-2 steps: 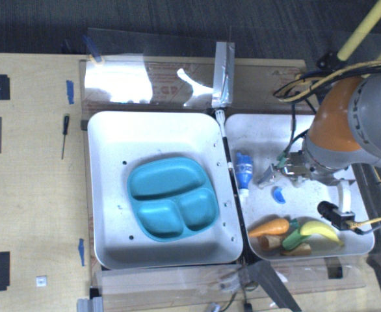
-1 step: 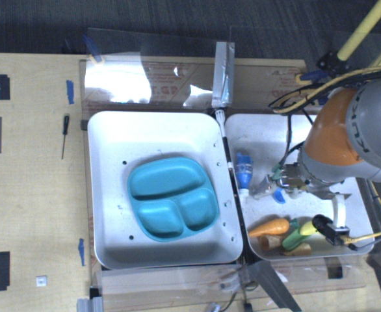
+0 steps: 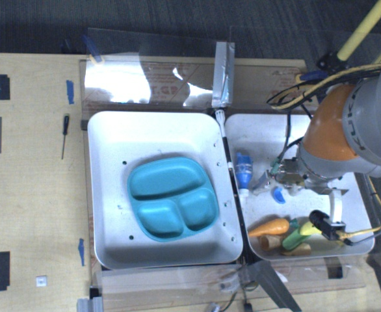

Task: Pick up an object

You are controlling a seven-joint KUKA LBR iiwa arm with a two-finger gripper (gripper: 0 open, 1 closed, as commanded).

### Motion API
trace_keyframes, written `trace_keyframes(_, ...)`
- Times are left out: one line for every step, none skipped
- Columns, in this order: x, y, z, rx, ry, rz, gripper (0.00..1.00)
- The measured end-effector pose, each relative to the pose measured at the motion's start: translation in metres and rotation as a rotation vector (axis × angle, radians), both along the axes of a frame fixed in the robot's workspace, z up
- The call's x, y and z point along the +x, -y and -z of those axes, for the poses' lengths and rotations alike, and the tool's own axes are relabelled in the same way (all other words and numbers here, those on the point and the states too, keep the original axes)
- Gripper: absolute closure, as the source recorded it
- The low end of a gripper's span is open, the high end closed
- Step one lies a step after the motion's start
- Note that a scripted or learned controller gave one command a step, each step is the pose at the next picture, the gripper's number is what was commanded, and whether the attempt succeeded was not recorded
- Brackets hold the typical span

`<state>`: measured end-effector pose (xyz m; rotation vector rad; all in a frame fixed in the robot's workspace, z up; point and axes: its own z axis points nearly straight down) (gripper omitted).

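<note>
The right bin [image 3: 262, 132] holds a blue bottle [image 3: 244, 169] standing along its left wall, with a small blue piece [image 3: 278, 195] to its right. An orange carrot-like toy [image 3: 269, 227] and a green and yellow toy [image 3: 296, 235] lie by the front wall, with a brown piece [image 3: 268, 242] under them. My gripper [image 3: 275, 177] hangs low over the middle of this bin, just right of the bottle and just above the small blue piece. I see nothing clearly held in it.
In the left bin [image 3: 106, 142] lies a teal divided tray [image 3: 172, 197]. A clear plastic sheet and a metal post [image 3: 223, 73] stand behind the bins. The grey arm with its orange band [image 3: 330, 132] covers the right bin's right side.
</note>
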<state>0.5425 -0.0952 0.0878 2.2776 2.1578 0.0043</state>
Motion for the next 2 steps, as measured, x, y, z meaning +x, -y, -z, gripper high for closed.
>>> trace_keyframes(0.001,-0.001,0.0,0.001,0.003,0.043,0.0)
trace_keyframes(-0.004,-0.005,-0.1,0.0,0.004,-0.019,0.0)
